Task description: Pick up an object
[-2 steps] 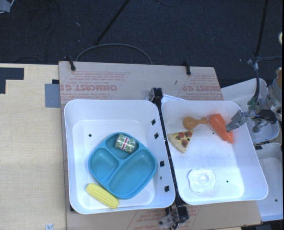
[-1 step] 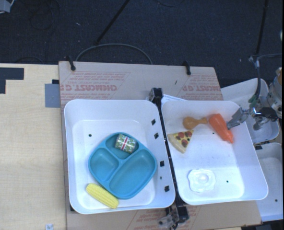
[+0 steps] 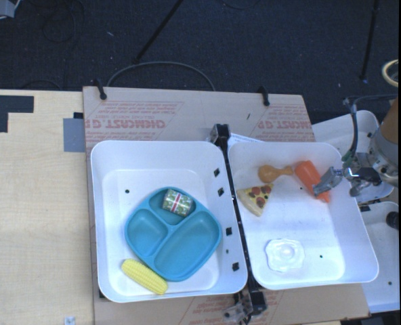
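A pale wooden counter (image 3: 31, 208) carries two white bins on cardboard. The left bin (image 3: 109, 181) holds a blue divided plate (image 3: 177, 239) with a small can (image 3: 177, 202) in it and a corn cob (image 3: 144, 277) near the front edge. In the right bin (image 3: 353, 249) lie a pizza slice (image 3: 256, 198), a drumstick (image 3: 273, 173), a fried egg (image 3: 284, 253) and an orange carrot (image 3: 311, 177). The tool (image 3: 339, 178) sits at that bin's right edge, one finger touching the carrot; whether it grips is unclear.

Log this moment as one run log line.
gripper at right bin edge | touching orange toy | grasp unconfirmed | left bin: blue plate, corn
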Tool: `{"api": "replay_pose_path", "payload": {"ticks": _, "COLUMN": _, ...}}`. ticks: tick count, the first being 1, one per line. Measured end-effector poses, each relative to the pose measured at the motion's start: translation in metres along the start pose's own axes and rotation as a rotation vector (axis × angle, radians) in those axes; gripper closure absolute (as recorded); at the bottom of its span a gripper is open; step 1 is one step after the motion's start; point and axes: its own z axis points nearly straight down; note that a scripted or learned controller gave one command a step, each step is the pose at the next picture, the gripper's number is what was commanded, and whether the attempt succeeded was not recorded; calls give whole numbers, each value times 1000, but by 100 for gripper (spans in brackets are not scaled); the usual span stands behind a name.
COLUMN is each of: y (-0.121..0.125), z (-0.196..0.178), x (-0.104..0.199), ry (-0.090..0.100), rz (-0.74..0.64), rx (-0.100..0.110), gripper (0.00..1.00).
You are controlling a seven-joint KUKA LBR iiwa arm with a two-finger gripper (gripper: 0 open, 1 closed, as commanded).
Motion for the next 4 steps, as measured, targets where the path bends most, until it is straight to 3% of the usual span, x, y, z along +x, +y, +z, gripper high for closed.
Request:
{"api": "replay_pose_path", "payload": {"ticks": 2, "y": -8, "z": 112, "x": 6, "ry": 2, "rz": -1, "rx": 1, "gripper": 0}}
{"api": "replay_pose_path", "payload": {"ticks": 3, "y": -7, "z": 98, "x": 4, "ry": 0, "rz": 3, "rx": -3, "gripper": 100}}
{"api": "replay_pose_path", "payload": {"ticks": 4, "y": -12, "z": 43, "x": 13, "ry": -2, "rz": -2, "rx": -8, "gripper": 100}}
